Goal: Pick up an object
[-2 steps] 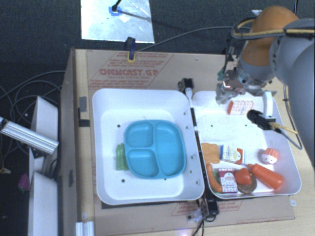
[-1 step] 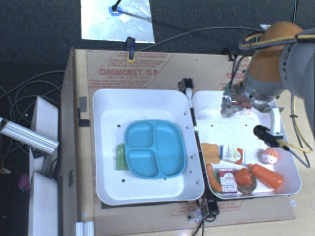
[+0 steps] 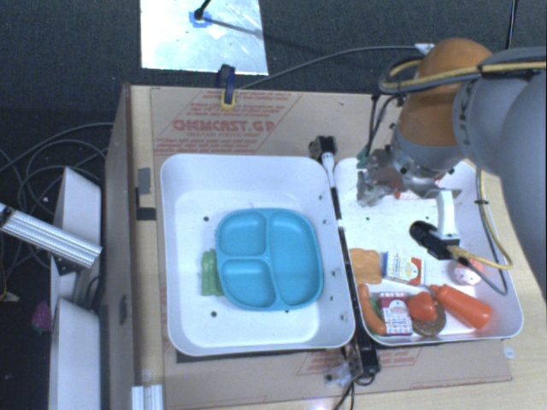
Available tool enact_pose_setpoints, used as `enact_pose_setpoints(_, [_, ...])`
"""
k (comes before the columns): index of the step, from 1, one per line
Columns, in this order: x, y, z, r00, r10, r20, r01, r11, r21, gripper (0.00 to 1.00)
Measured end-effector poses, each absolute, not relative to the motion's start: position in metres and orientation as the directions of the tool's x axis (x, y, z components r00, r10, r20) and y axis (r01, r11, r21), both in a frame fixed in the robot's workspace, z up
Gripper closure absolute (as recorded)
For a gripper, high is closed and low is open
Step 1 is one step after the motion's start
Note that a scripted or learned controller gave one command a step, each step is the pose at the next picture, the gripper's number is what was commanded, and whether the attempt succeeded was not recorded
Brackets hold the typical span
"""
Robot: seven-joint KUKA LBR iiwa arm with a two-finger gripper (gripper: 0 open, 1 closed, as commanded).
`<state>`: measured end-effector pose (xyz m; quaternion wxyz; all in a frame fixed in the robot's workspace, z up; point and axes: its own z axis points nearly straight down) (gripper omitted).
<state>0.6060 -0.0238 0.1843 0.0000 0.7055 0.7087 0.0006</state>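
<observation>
Gripper [image 3: 374,188] — poised over the far left corner of the right bin [image 3: 513,319], above bare white floor. Nothing is seen in its hold, and whether it is open or closed cannot be told from this angle.

Candidates for picking — all heaped in the near half of the right bin, apart from the gripper:
- Orange carrot-shaped piece [image 3: 466,306]: lies at a slant on the right of the heap. Probably light, stiff, smooth plastic, apt to roll; best taken across its thick middle.
- Small carton [image 3: 402,268]: flat and light, likely crushable; take it by the short sides.
- Red-and-white packet [image 3: 393,314]: lies flat, touching a red round piece [image 3: 423,306]; little edge to catch.
- Pale orange slab [image 3: 366,265]: close against the bin's left wall, awkward to straddle.

Left bin [image 3: 256,171]: blue divided plate [image 3: 269,259], with a green piece [image 3: 209,273] just beside its left edge.

Room: the far half of the right bin is open floor, free for descent. The heap is crowded, so a closing grasp could nudge neighbours. The dividing wall and near rim hem in its left and near sides. The carrot-shaped piece looks to have the most space around it.
</observation>
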Motion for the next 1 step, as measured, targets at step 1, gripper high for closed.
enact_pose_setpoints(1, [0.6046,-0.0787,0.1848,-0.001,1.0,-0.002,1.0,0.001,0.002,1.0])
